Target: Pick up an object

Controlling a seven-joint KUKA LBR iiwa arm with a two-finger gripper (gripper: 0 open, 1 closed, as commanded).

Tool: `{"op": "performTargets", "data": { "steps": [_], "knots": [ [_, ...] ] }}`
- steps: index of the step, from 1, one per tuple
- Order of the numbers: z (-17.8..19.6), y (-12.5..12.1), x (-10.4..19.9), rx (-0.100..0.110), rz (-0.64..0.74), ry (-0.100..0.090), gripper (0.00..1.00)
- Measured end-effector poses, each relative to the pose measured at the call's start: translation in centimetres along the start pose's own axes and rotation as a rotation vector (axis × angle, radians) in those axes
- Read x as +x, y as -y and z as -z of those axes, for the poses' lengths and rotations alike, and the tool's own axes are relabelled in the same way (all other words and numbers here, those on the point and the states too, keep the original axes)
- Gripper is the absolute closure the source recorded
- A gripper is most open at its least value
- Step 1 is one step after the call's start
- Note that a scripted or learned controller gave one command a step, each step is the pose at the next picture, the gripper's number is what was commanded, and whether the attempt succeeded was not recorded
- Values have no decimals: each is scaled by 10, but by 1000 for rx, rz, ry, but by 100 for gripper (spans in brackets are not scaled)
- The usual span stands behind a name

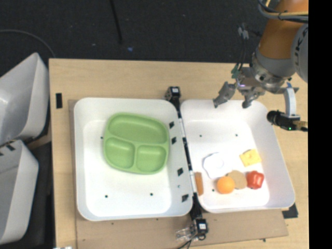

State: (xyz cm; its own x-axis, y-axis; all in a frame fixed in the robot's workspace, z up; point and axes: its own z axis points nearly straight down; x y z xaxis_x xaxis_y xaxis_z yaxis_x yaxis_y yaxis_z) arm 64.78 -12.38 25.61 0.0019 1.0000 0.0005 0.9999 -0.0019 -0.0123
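From overhead, the pincer [233, 100] hangs spread wide and holding nothing, over the far rim of the right bin [270, 134]. The orange ball [225, 185] sits in the near part of that bin, touching a tan disc [238, 179]. Probably light, smooth and prone to roll; best squeezed across its middle.

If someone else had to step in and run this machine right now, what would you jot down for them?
Claw: open, holding nothing, raised over the far edge of the right bin.
Things: orange, red pepper, yellow cheese, white piece, tan piece and sausage lie at the near end of the right bin. Green plate is in the left bin.
Done: nothing picked.
Left: lower, grab one item, lift.
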Motion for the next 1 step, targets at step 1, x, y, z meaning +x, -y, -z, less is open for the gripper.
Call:
{"op": "performTargets", "data": {
  "steps": [1],
  "knots": [
    [9, -2, 0, -14, 2, 1, 0]
  ]
}}
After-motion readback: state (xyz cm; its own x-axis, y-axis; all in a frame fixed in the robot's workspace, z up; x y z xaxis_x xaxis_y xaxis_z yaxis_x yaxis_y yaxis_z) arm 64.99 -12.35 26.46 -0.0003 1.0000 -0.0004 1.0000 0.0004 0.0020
